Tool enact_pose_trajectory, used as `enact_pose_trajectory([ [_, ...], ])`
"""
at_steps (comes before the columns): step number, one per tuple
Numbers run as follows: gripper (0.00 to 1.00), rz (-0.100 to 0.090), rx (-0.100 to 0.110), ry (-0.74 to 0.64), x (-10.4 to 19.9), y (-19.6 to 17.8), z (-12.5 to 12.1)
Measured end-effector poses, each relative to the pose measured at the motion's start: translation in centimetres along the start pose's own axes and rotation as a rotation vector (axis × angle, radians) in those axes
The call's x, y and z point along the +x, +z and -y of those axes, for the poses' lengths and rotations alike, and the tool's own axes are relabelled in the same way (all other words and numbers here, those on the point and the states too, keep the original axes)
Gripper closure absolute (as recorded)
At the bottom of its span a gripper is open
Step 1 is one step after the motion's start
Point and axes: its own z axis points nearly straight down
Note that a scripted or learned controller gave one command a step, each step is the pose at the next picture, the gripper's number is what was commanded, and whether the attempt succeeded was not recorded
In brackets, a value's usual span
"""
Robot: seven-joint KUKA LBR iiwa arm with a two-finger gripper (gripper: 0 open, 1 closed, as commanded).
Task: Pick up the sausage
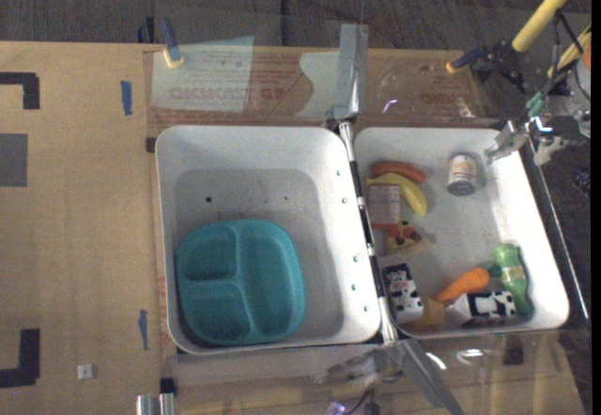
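My jaws (522, 136) hung over the upper right corner of the right shallow white plastic bin (549, 258); I could not tell if they were open or closed. The long reddish-orange sausage (398, 170) lay at the upper left of that bin, touching a yellow banana (404, 191) just below it. A small silver can (461, 173) stood between the sausage and my jaws. An orange carrot (464, 284) and a green bottle (510, 269) lay lower in the bin. A teal divided plastic tray (240, 282) rested in the left white bin (188, 160) on the table (75, 216).
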Motion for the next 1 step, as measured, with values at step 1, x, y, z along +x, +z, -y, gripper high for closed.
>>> enact_pose_trajectory([
  [1,0.0,0.001,-0.002,0.214,3.85,13.58,-2.91],
])
